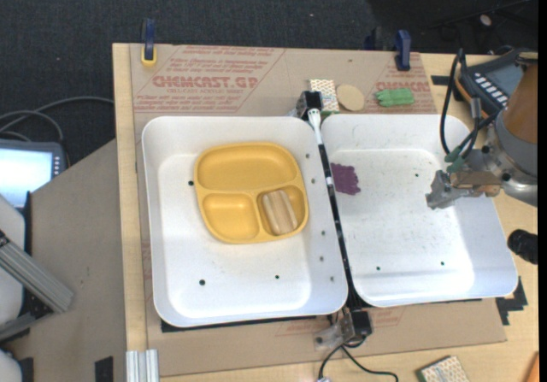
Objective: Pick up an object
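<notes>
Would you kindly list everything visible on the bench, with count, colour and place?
bins: two, white, side by side on the bench
tray: one, yellow, three compartments, in the left bin
block: one, tan, in the tray's lower right compartment
purple piece: one, right bin, near its left wall
disc: one, beige, on the board behind the bins
green piece: one, beside the disc
clamps: two, blue, back edge
gripper: one, grey, over the right bin's right side

Two white bins [171,226], one yellow tray [244,171], one bread piece [277,210], one purple object [344,178], two blue clamps [149,33]
</notes>
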{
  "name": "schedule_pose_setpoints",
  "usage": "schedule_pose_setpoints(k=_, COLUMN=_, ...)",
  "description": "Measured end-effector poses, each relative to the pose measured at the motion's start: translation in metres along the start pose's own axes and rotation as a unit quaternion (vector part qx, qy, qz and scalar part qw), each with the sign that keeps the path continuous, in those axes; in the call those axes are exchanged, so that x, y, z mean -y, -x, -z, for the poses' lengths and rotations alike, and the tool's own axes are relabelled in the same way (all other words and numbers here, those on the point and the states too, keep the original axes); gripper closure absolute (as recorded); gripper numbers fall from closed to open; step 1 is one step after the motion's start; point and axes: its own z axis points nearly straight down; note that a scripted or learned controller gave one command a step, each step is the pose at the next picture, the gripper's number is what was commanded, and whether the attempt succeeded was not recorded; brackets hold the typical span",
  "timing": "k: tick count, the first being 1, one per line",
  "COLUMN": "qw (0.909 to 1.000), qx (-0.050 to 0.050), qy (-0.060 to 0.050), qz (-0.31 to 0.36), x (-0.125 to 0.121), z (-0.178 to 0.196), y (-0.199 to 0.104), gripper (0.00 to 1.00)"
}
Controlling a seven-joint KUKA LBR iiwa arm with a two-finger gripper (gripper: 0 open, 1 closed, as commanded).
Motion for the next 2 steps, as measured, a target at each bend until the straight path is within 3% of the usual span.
schedule_pose_setpoints(k=1, qw=1.0, qx=0.003, qy=0.004, qz=-0.004, x=0.003, z=0.028, y=0.056, gripper=1.0)
schedule_pose_setpoints(k=2, qw=1.0, qx=0.0, qy=0.0, qz=0.001, x=0.003, z=0.019, y=-0.008, gripper=1.0)
